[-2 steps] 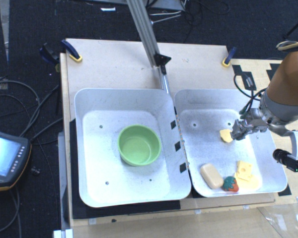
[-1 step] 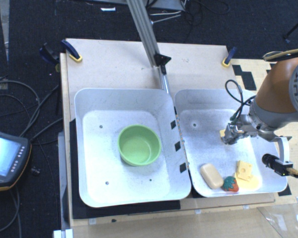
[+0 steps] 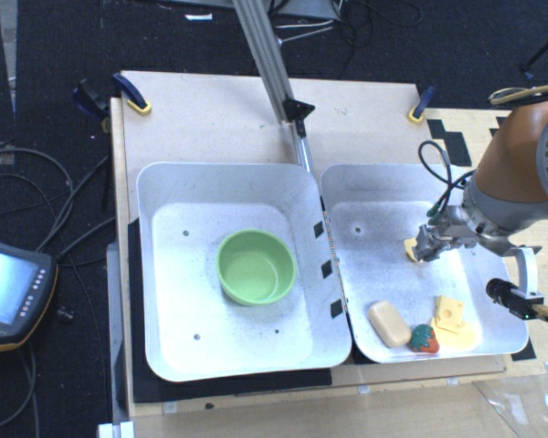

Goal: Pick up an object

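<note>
Left bin (image 3: 164, 199): one green bowl (image 3: 256, 266), upright, near centre.

Right bin (image 3: 365, 199): tan bun (image 3: 389, 323) and strawberry (image 3: 424, 338) by the front wall, cheese wedge (image 3: 453, 322) just right of them; small yellow piece (image 3: 410, 248) mid-bin.

Gripper (image 3: 426, 247): low over the yellow piece, at or touching it; grip state cannot be told.

Step, judged: grasp attempt on the yellow piece. Next: close squarely on it, then lift straight up.

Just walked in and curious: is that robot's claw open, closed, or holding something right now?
Gripper: down in the right bin, right beside a small yellow object; whether it is open, closed or gripping the piece cannot be told.
</note>
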